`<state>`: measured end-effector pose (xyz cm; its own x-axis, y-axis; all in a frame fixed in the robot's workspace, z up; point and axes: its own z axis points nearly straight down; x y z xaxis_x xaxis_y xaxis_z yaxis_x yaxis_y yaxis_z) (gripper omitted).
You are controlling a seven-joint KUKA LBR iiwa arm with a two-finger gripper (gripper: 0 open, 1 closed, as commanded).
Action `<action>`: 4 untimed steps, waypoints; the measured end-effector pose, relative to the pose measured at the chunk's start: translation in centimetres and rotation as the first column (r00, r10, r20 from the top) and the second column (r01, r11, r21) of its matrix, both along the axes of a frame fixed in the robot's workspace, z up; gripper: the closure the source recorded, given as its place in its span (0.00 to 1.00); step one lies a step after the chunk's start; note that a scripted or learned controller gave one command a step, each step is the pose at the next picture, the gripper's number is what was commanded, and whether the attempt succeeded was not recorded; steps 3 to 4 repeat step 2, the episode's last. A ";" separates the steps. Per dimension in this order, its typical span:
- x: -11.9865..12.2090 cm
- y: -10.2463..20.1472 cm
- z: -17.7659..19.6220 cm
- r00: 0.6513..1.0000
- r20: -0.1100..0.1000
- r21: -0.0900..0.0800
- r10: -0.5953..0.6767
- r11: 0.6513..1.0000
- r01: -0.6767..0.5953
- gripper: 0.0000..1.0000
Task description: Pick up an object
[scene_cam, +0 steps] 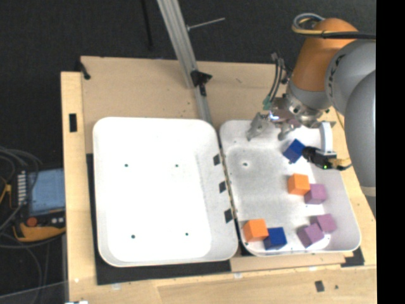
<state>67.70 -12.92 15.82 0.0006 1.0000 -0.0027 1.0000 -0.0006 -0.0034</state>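
Loose blocks, right bin

Blue block [293, 151] at far side; orange block [298, 183] touching purple block [316, 194] mid-right; orange block [255, 229] and blue block [275, 238] near edge; two purple blocks [310, 234] [326, 223] near-right corner.

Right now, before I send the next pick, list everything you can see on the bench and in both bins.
Blue blocks: 2, blue; one near the right bin's far end, close to the gripper, one at its near edge.
Orange blocks: 2, orange; one mid-right in the right bin, one at the near edge, touching the blue one.
Purple blocks: 3, purple; one beside the mid orange block, two near the near-right corner.
Bins: 2, white; left bin, right bin, side by side.
Metal rail: 1, grey; slanting over the bench's far side.
Box with cables: 1, blue and orange; left of the bench.
Arm: 1, grey with orange band.
Gripper: 1, over the right bin's far end.
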 end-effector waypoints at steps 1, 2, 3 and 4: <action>-0.1 -0.4 -4.1 1.000 0.001 -0.001 -0.002 1.000 0.002 0.00; 0.1 -0.4 -2.7 1.000 0.008 0.000 -0.003 1.000 0.003 1.00; 0.1 -0.4 -2.7 1.000 0.008 0.000 -0.003 1.000 0.003 1.00; 0.1 -0.4 -2.7 1.000 0.008 0.000 -0.003 1.000 0.003 1.00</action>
